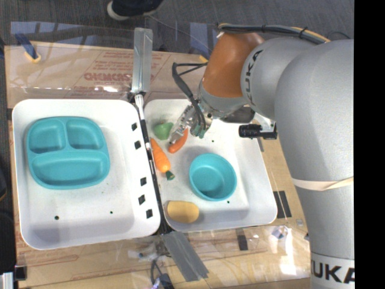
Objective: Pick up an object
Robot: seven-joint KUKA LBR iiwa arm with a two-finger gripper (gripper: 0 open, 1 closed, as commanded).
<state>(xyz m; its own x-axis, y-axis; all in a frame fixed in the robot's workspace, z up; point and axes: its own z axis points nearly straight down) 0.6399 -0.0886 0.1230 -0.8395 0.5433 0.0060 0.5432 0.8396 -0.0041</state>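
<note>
The gripper was low in the right bin, its fingers clamped on a small orange-red piece; the lift apparently remained.

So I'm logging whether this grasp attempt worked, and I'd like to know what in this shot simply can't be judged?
- Gripper: its fingers are small and blurred in the camera view, so a grip on the red-orange piece below them cannot be confirmed.
- Green object: too small and blurred to identify.
- Right bin: its far right corner is hidden by the grey arm.
- Carrot: lies by the bins' divider; contact with it is unclear.
</note>
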